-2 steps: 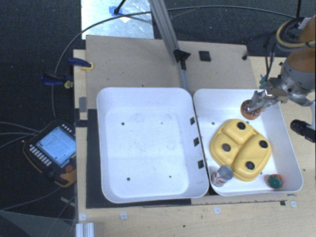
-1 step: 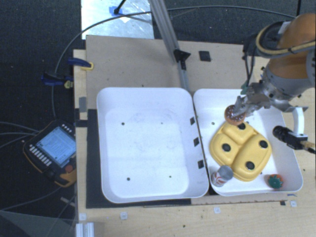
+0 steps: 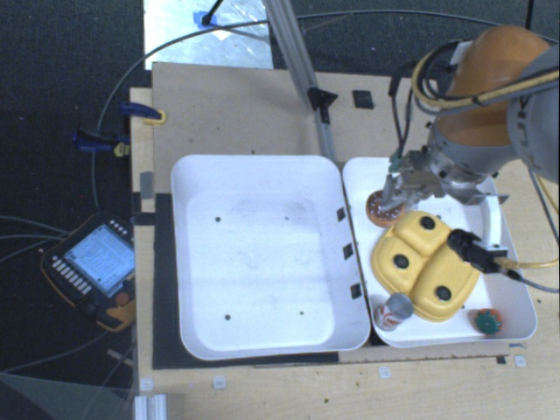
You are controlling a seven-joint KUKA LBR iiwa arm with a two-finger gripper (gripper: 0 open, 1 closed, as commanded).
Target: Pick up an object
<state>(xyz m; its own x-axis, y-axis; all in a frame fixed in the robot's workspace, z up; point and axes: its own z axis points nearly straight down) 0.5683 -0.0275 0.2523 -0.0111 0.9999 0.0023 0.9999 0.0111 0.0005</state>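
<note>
The right bin [image 3: 507, 322] holds several objects. A brown round disc [image 3: 379, 210] lies near its left wall at the back. My gripper [image 3: 393, 192] reaches down right over this disc, at its right rim, and touches or nearly touches it. A big yellow moulded piece [image 3: 420, 265] with three dark holes sits in the middle of the bin, just in front of the gripper. A small can with a grey lid [image 3: 395, 311] stands at the front left corner. A green and orange ball [image 3: 487, 321] rests at the front right.
The left bin [image 3: 188, 234] stands beside the right one, with a shared wall between them. A slanted grey pole [image 3: 293, 42] rises behind the bins. Clamps and cables sit at the bench's left edge, and a pendant [image 3: 92, 265] lies on the floor at the left.
</note>
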